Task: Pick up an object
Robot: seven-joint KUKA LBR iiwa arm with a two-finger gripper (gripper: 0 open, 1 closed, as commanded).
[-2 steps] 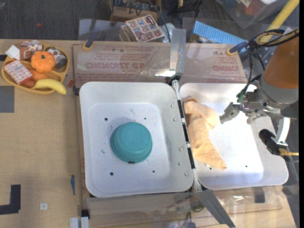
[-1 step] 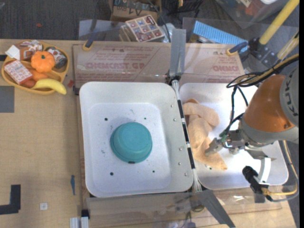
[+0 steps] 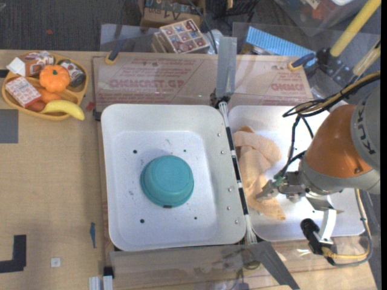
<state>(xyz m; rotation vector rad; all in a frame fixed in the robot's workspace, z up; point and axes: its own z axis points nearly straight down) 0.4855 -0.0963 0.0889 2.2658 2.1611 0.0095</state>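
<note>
At the far left of the desk [image 3: 48, 210], toward ten o'clock, sits a yellow bowl [image 3: 12, 95] of play food: a small orange pumpkin [image 3: 54, 77], a banana [image 3: 63, 107] along its lower rim, and a few little printed boxes.

Moving right, the left bin [image 3: 115, 132] holds a teal bowl [image 3: 168, 180] turned upside down, lying a little toward six o'clock of the bin's middle and well apart from every wall. Dark specks dot the white floor around it.

Beyond the divider, the right bin [image 3: 266, 115] contains a crumpled peach-coloured cloth [image 3: 257, 156], bunched against the bin's left wall and stretching from about eleven o'clock down toward seven o'clock of that bin.

The arm [image 3: 341, 153], grey with its orange band, comes in from three o'clock and hangs over the right bin. Its gripper [image 3: 266, 191] points toward nine o'clock, with the tips of the fingers [image 3: 263, 193] touching the lower part of the cloth. Whether the fingers are apart or closed on the fabric cannot be told here; the tips blend into the folds.

Behind the bins, at twelve o'clock, stand flattened cardboard panels [image 3: 157, 83] and a box [image 3: 180, 36] with printed pictures.
</note>
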